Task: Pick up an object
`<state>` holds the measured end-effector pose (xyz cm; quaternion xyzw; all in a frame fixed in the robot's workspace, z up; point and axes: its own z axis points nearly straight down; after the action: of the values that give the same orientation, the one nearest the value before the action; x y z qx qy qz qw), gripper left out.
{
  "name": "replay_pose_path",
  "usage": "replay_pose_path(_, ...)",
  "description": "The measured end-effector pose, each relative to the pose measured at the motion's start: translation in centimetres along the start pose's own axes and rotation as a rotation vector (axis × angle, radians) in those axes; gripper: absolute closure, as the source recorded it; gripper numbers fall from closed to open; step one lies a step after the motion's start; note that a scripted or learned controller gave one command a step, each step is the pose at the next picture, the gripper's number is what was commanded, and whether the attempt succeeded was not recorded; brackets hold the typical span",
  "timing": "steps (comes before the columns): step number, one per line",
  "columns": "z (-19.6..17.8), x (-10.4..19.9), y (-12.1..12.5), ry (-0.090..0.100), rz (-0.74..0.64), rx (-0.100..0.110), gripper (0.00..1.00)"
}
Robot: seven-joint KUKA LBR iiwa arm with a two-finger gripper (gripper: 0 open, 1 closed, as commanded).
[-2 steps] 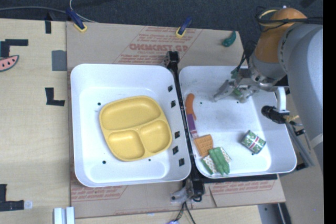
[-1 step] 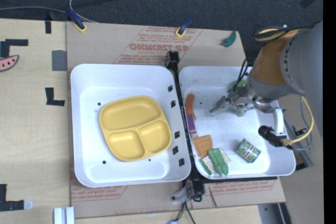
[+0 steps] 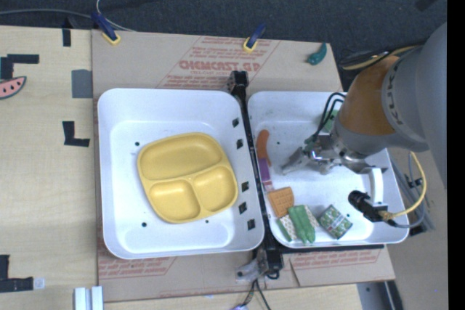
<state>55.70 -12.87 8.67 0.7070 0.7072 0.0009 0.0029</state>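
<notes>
We're hovering the claw (image 3: 299, 160) low in the right bin (image 3: 290, 107), fingers parted a fair way w/ nothing between them. We're judging the nearest pick to be the orange stick (image 3: 261, 144) lying lengthwise along the bin's left wall, just left of the fingertips, not touching them. It's looking light, stiff & a bit slick, so we're thinking a pinch across its narrow width, mid-length. Just below it a thin purple piece (image 3: 266, 175) is lying in line. Toward the near edge we're seeing a waffle-like tan square (image 3: 280, 200), a green veg-shaped toy (image 3: 302, 223) & a small dark green packet (image 3: 335, 221), all near each other, prob light too. The left bin (image 3: 120, 221) is carrying a yellow divided tray (image 3: 187, 176), well apart from the claw
</notes>
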Motion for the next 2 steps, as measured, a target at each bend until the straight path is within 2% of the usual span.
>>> replay_pose_path(1,-9.8,4.7,1.8,0.003,-0.002,0.004,0.00)
replay_pose_path(2,-0.8,3.5,-0.4,0.001,0.000,0.004,0.00)
